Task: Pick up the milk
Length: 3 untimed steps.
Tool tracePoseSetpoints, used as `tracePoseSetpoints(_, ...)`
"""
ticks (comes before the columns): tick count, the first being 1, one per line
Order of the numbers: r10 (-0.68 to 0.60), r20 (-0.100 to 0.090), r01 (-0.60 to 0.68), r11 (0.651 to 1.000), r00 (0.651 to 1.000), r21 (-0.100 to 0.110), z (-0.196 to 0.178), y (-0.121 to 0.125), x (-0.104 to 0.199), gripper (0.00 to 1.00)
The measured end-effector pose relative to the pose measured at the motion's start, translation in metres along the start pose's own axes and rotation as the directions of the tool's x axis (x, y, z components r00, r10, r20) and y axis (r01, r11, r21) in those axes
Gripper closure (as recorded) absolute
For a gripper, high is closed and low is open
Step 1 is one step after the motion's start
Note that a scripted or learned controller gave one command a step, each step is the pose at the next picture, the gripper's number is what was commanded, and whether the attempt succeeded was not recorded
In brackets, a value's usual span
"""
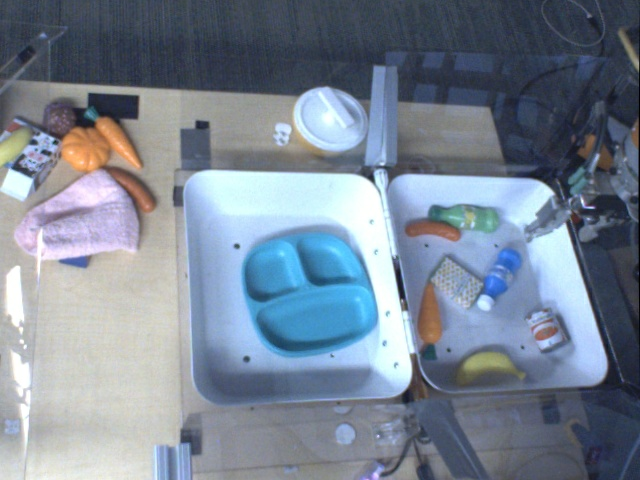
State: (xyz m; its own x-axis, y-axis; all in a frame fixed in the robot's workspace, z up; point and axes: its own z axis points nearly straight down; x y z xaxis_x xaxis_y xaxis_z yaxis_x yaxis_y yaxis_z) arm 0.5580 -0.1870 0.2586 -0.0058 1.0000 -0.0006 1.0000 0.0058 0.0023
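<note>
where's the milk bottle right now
The milk bottle lies in the right bin, near its middle, just right of the sponge and below the green bottle.

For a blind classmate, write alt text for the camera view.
Right white bin holds a white bottle with blue cap, green bottle, sausage, carrot, banana, sponge and can; left white bin holds a blue divided plate.

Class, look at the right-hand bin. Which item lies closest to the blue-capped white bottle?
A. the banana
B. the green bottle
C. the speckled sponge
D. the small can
C. The sponge lies just left of the blue-capped bottle, almost touching it, while the banana, green bottle and can sit farther off in the right bin.
</note>
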Motion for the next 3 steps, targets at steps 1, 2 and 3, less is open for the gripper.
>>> tracePoseSetpoints(1, -0.21, -0.001, 0.21, 0.978, 0.978, 0.001, 0.096, -0.037, -0.004, 0.0)
tracePoseSetpoints(2, -0.254, 0.006, 0.254, 0.967, 0.967, -0.011, 0.169, -0.067, -0.018, 0.0)
tracePoseSetpoints(3, -0.254, 0.012, 0.255, 0.967, 0.967, -0.02, 0.155, -0.063, -0.019, 1.0)
